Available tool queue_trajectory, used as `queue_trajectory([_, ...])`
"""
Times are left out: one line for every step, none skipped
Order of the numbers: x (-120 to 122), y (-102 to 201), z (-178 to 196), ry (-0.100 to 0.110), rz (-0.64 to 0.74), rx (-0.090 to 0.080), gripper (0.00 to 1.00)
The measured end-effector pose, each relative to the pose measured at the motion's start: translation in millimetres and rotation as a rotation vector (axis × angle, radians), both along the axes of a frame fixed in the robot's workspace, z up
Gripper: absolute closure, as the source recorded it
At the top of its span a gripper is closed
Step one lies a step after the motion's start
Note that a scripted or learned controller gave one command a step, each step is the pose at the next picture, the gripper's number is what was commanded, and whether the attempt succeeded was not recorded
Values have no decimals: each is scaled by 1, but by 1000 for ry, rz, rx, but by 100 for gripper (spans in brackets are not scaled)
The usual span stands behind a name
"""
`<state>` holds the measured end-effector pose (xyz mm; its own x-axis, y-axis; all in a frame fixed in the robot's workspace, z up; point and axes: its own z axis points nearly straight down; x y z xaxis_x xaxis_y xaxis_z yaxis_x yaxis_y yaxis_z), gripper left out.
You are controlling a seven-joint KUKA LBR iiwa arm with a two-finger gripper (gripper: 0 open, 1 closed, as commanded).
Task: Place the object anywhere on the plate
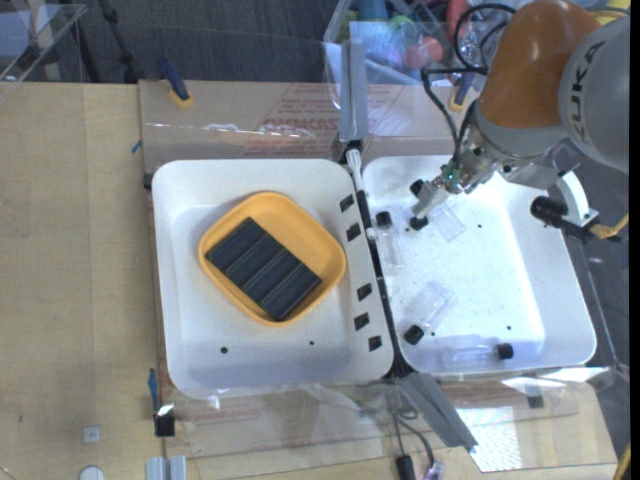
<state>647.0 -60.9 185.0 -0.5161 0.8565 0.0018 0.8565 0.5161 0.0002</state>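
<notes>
Over the right bin [560,308], the jaws [424,208] hang low near its upper-left corner; their opening cannot be told, and nothing is seen between them. The plate [272,256], yellow with a dark ridged object [264,264] already lying diagonally on it, sits well apart to their left in the left bin [180,348].

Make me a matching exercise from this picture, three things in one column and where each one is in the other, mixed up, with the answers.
Things:
1. yellow plate
2. dark ridged block
3. gripper

Places:
A. over the right bin
B. in the left bin
C. lying on the plate

Pairs: 1-B, 2-C, 3-A
</notes>
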Motion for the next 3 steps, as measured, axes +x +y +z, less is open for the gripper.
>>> queue_trajectory([-31,35,0,0,143,0,100])
queue_trajectory([-27,49,0,-4,241,-1,100])
queue_trajectory([-27,49,0,-4,241,-1,0])
